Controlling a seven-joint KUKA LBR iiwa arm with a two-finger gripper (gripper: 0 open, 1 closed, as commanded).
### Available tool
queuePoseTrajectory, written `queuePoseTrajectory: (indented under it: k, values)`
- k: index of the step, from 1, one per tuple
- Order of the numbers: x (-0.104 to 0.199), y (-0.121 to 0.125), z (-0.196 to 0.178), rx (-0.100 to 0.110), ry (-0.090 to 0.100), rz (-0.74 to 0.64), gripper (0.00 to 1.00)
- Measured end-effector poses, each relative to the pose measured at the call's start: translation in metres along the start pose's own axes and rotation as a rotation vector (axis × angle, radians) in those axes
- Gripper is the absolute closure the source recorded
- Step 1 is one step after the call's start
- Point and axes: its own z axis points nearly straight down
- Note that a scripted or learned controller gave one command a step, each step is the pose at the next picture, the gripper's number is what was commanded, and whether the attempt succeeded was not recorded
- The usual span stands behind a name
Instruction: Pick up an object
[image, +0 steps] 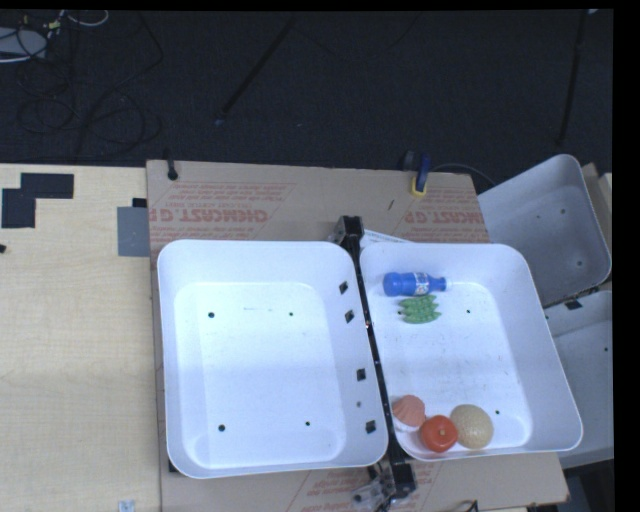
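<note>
Whether the claw is apart or together cannot be told.

The things to pick from all lie in the right bin (541, 330). Near its far edge, towards the wall it shares with the other bin, a blue bottle (413, 284) lies on its side, white cap pointing right. Just on the near side of the bottle, close to it, sits a small green object (420, 310) with a ragged outline; what it is cannot be made out. The middle of this bin's floor is bare.

Three more things cluster at the bin's near edge, left of its middle. A pinkish, rounded piece (407, 409) lies nearest the shared wall. A red-orange round object (438, 433) sits right beside it, against the near rim. A pale beige ball (473, 425) touches or nearly touches the red one on its right.

The left bin (168, 300) stands flush against the right one, with black clips (349, 232) along the seam between them. Both bins rest on a cardboard sheet (260, 205) with red print, which lies on the light wooden tabletop (70, 340). At the sheet's far edge stands a small yellow and blue item (421, 176). A tilted white panel (545, 215) sits beyond the right bin's far right corner. On the tabletop's far left are a grey square (131, 230) and black shapes (40, 195).
</note>
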Motion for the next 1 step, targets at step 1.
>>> queuePoseTrajectory:
  k: [1]
  values:
    - [0.0235, 0.0229, -0.0404, -0.006, -0.001, -0.002, 1.00]
